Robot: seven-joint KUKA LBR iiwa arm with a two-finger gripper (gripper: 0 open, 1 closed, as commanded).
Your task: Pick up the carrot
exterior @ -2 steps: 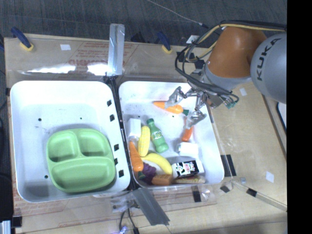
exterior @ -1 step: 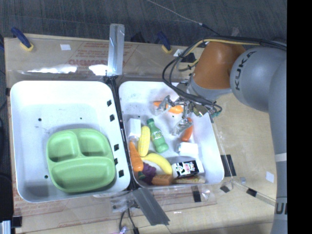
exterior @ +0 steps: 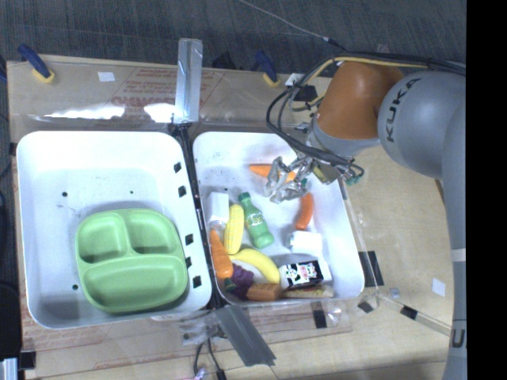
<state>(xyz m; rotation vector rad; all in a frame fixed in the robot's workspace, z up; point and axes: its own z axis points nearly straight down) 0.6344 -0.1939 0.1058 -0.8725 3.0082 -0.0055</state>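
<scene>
1. Three orange pieces lie in the right bin (exterior: 348,236), so which one is the carrot is a judgement. The tapered piece (exterior: 258,169) near the back wall is taken as the carrot. A redder piece (exterior: 305,210) lies near the right wall, and a long piece (exterior: 220,256) lies along the left wall.
2. Location: the carrot lies flat on the bin floor, pointing left, just beside the gripper (exterior: 282,182).
3. Handling, judged: likely a light, stiff toy with a smooth skin. It is apt to roll or squirt out of a pinch near the narrow tip.
4. Hold point, judged: across the thicker end or mid-body, closing square to its length.
5. Arm pose: the arm reaches in from the right with the orange band (exterior: 352,101) above the bin's back right corner. The wrist bends down, putting the gripper low over the floor by the carrot's right end.
6. Jaws: it cannot be told whether they are spread or closed, as cables and glare obscure them. No hold on the carrot is confirmed.
</scene>
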